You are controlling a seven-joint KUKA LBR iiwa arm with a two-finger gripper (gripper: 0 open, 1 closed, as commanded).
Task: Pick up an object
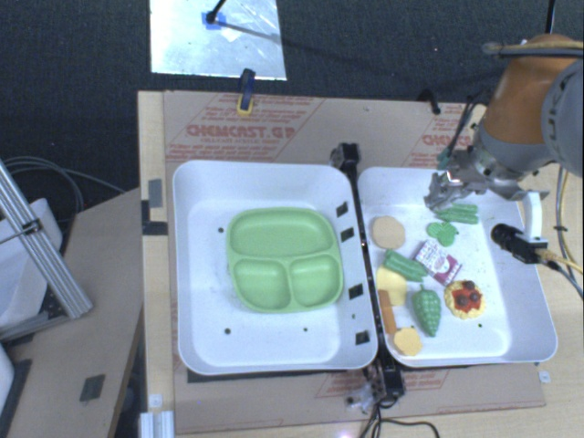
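Approach step: I have the gripper [447,192] low over the upper part of the right bin [534,331], just above the green bean pod [457,213]; I cannot tell its state from this slant, and nothing is visibly held. I judge the next move to be a short descent onto the pod. The toys cluster at lower centre: tan disc [389,232], pink packet [438,262], pizza slice [464,298]. Open floor lies toward the bin's upper left; its far rim is close behind the wrist. The left bin [196,263] holds a green tray [283,258].

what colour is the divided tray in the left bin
Light green; the divided tray shows clearly in the camera view, in the left bin.
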